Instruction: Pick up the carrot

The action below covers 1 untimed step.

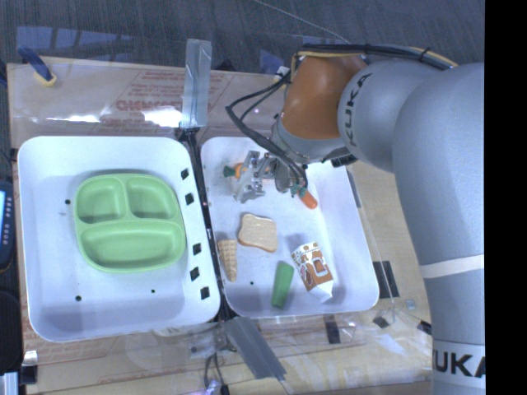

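The grey arm with its orange band (317,97) reaches in from the right and bends down over the far part of the right-hand shallow white plastic bin (350,220), where its metal claw (262,178) hangs low among black cables. The slim orange carrot shows in two places: its orange body (307,197) pokes out to the right of the claw, slanting toward the bin's right wall, and a short orange stub with a green top (232,170) peeks out on the claw's left. The claw sits right across the carrot's middle, but whether it is wide, narrow or clamped on the carrot I cannot tell, since the wrist and cables hide that part. Nearer the camera in the same bin, apart from the carrot, lies a tan slice of toy bread (258,233). A ridged beige cone-shaped piece (227,258) rests along the bin's left wall, just beside the bread. A green cylinder-shaped toy vegetable (282,284) lies near the front edge, and a small white carton with orange and brown print (313,268) lies tilted just to its right. None of these touches the carrot. The left-hand white bin (41,220) holds a light green divided plastic plate (128,220) with three compartments. Both bins sit on a wooden desk (90,97) covered by clear sheeting.
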Tool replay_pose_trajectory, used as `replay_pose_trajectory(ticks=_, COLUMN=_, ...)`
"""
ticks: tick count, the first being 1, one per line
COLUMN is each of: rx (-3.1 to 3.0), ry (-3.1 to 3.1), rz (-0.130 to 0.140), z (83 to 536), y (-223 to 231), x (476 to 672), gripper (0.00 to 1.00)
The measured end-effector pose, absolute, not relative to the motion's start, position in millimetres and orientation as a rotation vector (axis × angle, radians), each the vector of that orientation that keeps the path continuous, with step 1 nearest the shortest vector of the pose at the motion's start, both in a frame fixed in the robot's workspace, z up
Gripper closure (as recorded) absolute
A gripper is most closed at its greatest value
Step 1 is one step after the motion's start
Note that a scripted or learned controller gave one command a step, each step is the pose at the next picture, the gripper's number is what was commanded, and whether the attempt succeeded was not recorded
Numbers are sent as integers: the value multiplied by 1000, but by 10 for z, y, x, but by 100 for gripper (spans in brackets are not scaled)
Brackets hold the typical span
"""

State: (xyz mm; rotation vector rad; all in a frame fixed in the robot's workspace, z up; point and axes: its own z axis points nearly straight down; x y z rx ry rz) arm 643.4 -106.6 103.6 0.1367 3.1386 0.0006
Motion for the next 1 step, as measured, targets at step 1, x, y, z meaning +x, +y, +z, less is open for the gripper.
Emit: replay_pose_trajectory(ticks=1, rx=712, ry=3053, rz=3, z=1958, y=-430, x=6546, gripper=100)
